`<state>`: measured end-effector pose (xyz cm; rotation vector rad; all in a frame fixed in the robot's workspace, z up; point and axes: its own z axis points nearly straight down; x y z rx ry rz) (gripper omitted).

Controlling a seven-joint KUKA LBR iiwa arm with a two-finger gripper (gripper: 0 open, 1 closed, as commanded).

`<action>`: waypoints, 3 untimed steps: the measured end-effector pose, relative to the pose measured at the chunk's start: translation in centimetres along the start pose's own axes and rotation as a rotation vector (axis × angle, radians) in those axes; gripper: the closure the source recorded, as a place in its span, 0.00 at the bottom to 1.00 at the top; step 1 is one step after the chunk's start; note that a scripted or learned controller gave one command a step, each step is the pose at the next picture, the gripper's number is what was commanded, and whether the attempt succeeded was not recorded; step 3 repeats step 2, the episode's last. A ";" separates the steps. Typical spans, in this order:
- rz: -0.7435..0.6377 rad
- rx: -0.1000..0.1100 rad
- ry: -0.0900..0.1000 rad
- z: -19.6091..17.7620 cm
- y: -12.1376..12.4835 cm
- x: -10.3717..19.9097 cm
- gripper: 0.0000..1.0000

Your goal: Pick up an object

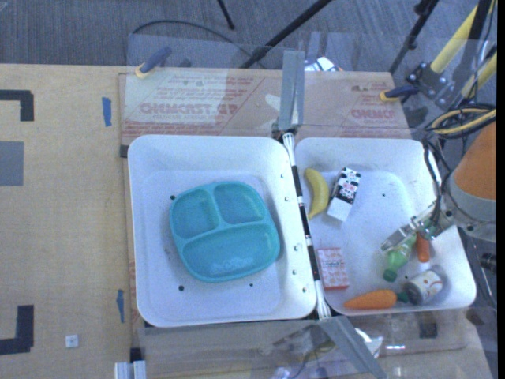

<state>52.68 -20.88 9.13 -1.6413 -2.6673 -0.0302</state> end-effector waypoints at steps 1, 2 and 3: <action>0.003 -0.003 -0.016 -0.9 -0.1 -0.5 1.00; -0.001 0.010 -0.020 -14.0 2.0 6.1 1.00; -0.001 0.010 -0.020 -14.0 2.0 6.1 1.00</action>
